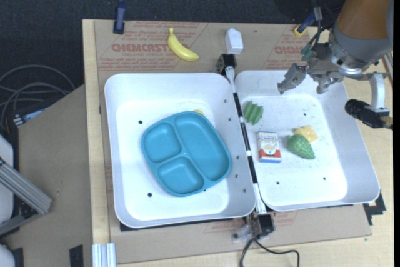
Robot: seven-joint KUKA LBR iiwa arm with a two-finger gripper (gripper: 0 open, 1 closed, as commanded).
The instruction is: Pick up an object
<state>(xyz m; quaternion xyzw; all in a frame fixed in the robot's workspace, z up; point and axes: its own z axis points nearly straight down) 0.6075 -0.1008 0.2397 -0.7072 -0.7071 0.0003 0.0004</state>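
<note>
My gripper [307,84] hangs over the far edge of the right bin [350,181], its two fingers spread apart and nothing between them. Below it in that bin lie a green ridged piece [253,112] near the left wall, a small red and white carton [269,147], a bumpy green fruit [301,147] and a yellow piece [306,132] touching the fruit. All of them sit nearer the camera than the gripper, apart from it.
The left bin [122,134] holds a blue divided plate [184,152] with a small yellow thing [199,112] peeking out behind it. On the bench behind the bins lie a banana [181,47], a white block [234,40] and a blue item [119,17].
</note>
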